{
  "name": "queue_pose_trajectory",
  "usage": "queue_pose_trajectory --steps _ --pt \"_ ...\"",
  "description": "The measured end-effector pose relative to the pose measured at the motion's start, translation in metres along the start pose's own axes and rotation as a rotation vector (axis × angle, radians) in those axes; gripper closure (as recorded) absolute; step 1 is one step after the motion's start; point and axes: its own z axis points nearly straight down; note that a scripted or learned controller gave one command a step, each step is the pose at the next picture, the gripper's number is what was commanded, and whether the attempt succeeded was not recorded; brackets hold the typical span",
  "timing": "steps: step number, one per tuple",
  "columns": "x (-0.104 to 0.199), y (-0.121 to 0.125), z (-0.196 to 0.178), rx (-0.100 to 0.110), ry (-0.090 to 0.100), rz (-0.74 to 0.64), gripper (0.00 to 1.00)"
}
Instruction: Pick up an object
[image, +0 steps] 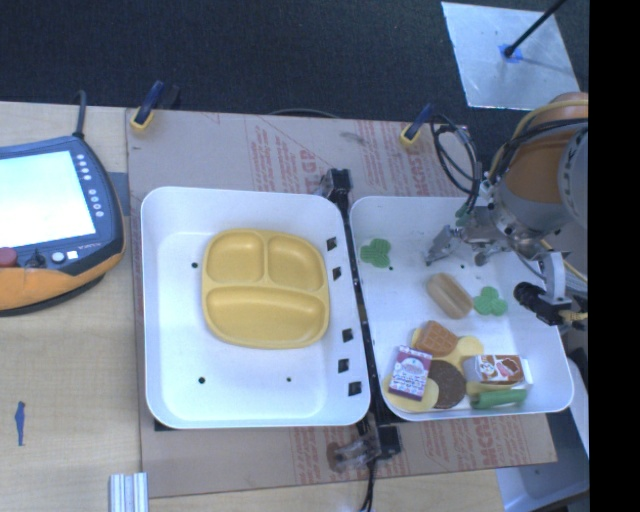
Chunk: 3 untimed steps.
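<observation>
In the right bin (560, 395), a tan bread roll (449, 295) lies apart from the other toys, just below the hand (452, 243), whose state I cannot tell. It looks light, rigid, smooth; grip across its narrow middle.

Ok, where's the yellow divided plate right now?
In the camera view, the yellow divided plate lies in the middle of the left white bin, across the divider from the toy food.

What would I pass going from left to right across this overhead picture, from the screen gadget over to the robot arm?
Screen gadget → yellow divided plate in the left bin → green clover-shaped toy in the right bin → tan bread-like toy → gripper → grey arm with its orange band.
</observation>
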Motion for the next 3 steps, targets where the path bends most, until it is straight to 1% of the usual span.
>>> queue_pose_trajectory --steps 1,2,3 --pt "0.049 -0.055 0.012 0.015 0.003 0.002 0.0" --pt "0.069 -0.127 0.008 0.016 0.003 0.007 0.0" --pt "0.037 -0.118 0.011 0.005 -0.001 0.008 0.0"
